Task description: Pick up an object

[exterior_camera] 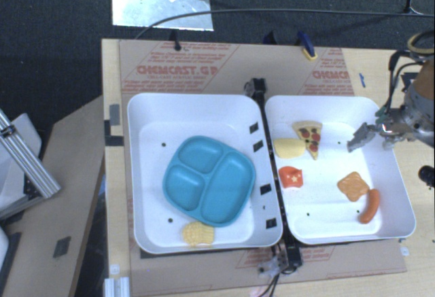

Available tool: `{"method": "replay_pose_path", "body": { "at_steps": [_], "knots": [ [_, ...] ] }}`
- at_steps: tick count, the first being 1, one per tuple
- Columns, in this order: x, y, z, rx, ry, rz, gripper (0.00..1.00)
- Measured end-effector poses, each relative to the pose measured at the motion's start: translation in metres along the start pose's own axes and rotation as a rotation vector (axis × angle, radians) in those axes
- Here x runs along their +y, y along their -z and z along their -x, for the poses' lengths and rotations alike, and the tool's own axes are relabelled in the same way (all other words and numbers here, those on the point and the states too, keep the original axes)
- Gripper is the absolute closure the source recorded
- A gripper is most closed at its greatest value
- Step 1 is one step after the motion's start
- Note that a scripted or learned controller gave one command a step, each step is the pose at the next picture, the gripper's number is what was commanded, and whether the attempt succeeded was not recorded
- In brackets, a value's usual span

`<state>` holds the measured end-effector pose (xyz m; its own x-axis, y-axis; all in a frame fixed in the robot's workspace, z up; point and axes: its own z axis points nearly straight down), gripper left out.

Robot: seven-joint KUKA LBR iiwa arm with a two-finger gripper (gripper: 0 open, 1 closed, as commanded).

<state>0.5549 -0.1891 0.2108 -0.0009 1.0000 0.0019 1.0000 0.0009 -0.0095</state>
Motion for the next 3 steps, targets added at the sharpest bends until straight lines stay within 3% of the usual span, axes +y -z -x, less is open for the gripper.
{"method": "replay_pose_path", "body": {
  "at_steps": [1, 3],
  "knots": [
    [0.003, 0.006, 0.000, -0.003, 0.003, 0.011, 0.00],
    [0.006, -0.118, 0.003, -0.001, 0.001, 0.006, 0.00]
  ]
}}
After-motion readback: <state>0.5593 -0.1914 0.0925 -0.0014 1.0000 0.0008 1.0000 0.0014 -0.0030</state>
